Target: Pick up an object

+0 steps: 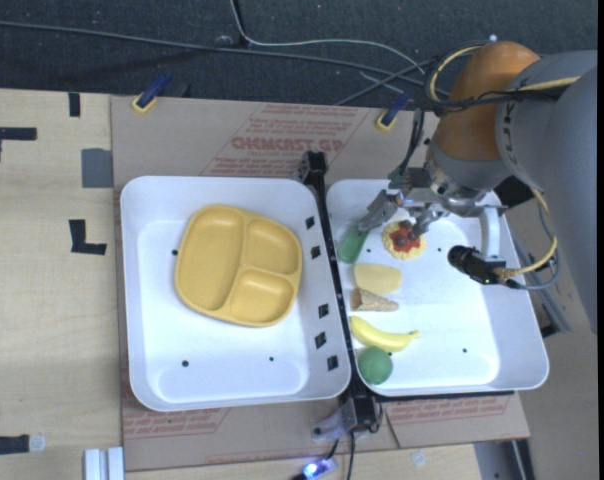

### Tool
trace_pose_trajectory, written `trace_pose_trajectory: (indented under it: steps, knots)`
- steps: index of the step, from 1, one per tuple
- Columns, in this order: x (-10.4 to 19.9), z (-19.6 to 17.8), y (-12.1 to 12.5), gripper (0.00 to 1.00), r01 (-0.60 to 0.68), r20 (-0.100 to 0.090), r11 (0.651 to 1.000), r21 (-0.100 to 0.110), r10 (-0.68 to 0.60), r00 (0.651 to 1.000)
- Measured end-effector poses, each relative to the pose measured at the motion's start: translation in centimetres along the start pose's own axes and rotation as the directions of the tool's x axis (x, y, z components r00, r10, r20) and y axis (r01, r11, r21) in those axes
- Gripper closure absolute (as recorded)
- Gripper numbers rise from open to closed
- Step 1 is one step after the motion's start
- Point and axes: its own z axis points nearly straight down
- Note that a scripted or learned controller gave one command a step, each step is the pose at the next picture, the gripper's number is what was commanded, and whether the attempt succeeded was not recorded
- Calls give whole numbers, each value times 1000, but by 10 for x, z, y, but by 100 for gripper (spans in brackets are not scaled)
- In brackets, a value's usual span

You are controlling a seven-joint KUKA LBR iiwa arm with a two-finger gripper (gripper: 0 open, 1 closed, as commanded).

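End effector [407, 211] open, holding nothing, above small pizza [403, 241] in right bin [502, 353], near tabletop's far edge.

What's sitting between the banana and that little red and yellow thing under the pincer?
In the camera view, a pale yellow wedge and a tan piece lie between the banana and the red and yellow thing.

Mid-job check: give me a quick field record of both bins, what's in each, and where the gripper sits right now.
left bin: yellow divided plate
right bin: banana, green ball, pale yellow wedge, cracker piece, green pickle, small red and yellow item
gripper: above the right bin's far left part, over the red and yellow item
held: nothing visibly held
jaws: cannot tell
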Motion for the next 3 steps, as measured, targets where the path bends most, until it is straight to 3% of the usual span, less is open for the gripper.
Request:
trace_pose_trajectory:
  steps: [1,2,3]
  knots:
    - [-5,45,0,0,-1,0,1000,1,1,1000]
    - [-3,33,1,100,2,0,1000,-3,-2,1000]
    - [-6,-10,-1,100,-1,-1,1000,-9,1,1000]
